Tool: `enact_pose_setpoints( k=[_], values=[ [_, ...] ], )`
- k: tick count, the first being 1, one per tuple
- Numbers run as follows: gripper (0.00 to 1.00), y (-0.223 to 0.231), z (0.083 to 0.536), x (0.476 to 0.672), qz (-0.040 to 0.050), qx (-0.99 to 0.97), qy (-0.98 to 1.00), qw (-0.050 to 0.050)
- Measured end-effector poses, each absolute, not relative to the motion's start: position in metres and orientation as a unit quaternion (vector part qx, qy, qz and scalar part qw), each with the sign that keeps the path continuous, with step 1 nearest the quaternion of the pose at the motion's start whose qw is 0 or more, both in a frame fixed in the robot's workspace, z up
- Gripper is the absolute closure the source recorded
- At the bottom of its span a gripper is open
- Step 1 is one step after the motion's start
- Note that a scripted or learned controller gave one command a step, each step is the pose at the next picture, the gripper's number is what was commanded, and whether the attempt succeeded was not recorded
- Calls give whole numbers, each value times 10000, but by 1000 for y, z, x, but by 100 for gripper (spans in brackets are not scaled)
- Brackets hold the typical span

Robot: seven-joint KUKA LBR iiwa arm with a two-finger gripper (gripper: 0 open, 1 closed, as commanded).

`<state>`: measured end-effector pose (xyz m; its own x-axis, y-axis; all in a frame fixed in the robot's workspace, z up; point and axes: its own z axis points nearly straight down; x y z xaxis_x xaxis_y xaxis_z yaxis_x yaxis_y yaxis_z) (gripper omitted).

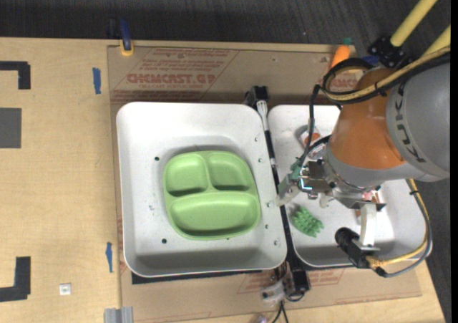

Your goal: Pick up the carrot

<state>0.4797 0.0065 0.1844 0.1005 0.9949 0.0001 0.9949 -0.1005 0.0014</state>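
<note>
- The carrot [309,138] is probably the small orange-red sliver seen in the right bin [401,243], mostly hidden beneath the wrist.
- The gripper [302,182] is hung low over that bin, near its left wall, presumably for a downward grasp; its state cannot be told.
- A knobbly green toy [306,222] lies just beside it (untouched).
- A green divided plate [211,193] is set in the left bin [136,171].
- Red print on the board [172,77] reads roughly "CHEMCAST GP"; "KU" is legible on the arm [422,128].
</note>
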Motion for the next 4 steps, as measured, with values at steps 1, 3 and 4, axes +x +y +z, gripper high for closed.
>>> enact_pose_setpoints(
  k=[1, 3, 4],
  values=[
    [0, -89, 184, 479, -1, 7665, 6422, 9],
    [100, 18, 184, 508, 1, 7287, 6848, -1],
    [100, 18, 194, 509, 4, 7285, 6851, 3]
  ],
)
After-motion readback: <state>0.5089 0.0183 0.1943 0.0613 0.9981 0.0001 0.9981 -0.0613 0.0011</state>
